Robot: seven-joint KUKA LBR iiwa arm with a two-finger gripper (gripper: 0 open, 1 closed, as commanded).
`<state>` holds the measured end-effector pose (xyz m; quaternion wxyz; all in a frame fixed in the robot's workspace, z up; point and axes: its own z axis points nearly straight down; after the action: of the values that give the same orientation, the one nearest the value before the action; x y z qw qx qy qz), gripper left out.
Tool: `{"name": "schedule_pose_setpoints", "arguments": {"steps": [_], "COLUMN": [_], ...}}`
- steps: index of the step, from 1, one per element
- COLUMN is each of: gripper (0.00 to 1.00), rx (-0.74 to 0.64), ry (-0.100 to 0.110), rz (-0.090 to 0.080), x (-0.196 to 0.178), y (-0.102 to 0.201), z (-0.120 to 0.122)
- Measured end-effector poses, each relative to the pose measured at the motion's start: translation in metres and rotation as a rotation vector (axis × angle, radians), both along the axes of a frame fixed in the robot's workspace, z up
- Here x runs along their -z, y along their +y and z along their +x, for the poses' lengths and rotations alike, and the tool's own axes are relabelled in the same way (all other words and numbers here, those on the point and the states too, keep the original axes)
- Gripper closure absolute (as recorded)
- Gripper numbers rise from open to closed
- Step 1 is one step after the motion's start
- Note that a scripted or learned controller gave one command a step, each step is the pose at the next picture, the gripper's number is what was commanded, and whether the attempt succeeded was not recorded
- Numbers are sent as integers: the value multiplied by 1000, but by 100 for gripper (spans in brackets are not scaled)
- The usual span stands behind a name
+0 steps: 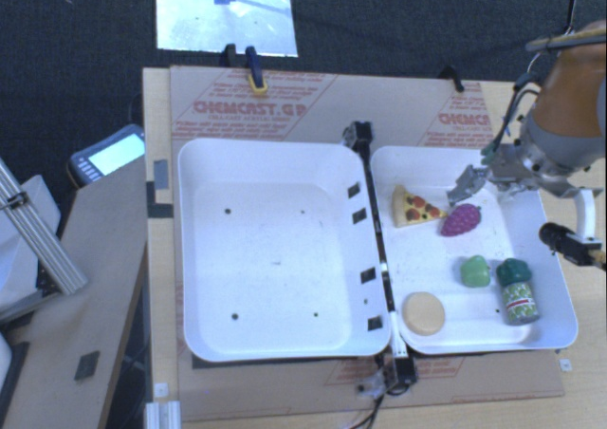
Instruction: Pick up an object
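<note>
Pizza slice [413, 207], long axis level, tip toward the purple grapes [461, 220].

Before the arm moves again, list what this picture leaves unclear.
- Gripper: small and blurred above the right bin; whether it touches the purple grapes is unclear.
- Arm: cut off by the right edge.
- Green-capped bottle: label print too small to read.
- Cables at the lower bench edge: partly hidden by the bins.
</note>
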<state>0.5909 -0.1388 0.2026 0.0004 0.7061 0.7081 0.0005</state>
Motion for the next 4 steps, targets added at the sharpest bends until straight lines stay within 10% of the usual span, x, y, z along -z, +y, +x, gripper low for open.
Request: {"name": "schedule_pose_setpoints", "arguments": {"steps": [1, 2, 3, 4], "gripper": [0, 100, 100, 100], "rx": [-4, -6, -8, 3], "ry": [-11, -7, -13, 8], "rz": [-4, -3, 0, 1], "x": [-30, -39, -144, -95], "y": [-26, -25, 39, 45], "z": [82, 79, 79, -1]}}
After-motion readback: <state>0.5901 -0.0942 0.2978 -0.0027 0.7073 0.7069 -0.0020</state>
